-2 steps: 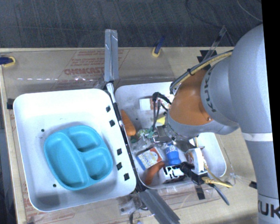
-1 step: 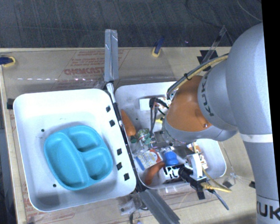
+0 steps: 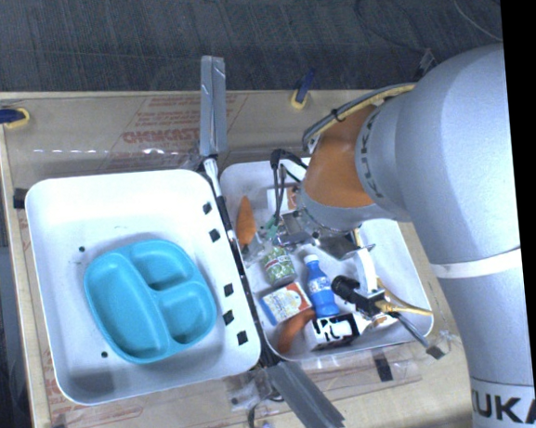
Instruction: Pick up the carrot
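Observation:
The carrot [image 3: 245, 221], an orange tapered piece, lies along the left wall of the right bin [image 3: 404, 260], in its far half. My gripper [image 3: 281, 230] hangs below the orange-banded wrist, just right of the carrot and low over the bin's clutter. Nothing shows between the carrot and the gripper, and they look slightly apart. The wrist and the clutter hide the gripper's tips.
Near the gripper lie a small green-labelled jar [image 3: 277, 268], a blue bottle [image 3: 319, 286], a flat packet [image 3: 280, 302], an orange-brown oblong thing [image 3: 295, 322] and a black-and-white item [image 3: 334, 329]. The left bin [image 3: 53, 204] holds a blue divided plate [image 3: 149, 298].

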Tool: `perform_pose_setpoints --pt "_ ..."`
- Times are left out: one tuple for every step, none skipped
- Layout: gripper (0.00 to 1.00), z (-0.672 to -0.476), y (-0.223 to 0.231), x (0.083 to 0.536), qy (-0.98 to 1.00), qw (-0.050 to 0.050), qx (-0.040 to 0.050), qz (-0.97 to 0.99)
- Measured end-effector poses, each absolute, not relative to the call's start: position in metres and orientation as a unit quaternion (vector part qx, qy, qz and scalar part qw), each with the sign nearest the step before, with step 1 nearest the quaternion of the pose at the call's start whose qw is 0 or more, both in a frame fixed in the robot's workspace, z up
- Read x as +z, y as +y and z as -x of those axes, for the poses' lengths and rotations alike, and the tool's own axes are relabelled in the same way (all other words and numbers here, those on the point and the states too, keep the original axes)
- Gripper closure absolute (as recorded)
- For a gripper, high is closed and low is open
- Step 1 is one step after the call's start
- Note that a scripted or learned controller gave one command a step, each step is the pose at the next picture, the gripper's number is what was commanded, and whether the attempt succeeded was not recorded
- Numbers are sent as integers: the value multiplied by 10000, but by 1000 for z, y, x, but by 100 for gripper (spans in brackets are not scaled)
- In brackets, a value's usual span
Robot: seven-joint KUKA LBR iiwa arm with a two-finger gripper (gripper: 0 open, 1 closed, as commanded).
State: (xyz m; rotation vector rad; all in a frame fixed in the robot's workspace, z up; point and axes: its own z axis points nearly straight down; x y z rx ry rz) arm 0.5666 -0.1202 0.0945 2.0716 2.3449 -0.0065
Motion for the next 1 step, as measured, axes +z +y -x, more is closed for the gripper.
perform_pose_setpoints --pt "0 -633 -151 92 7715 -4 -3 -6362"
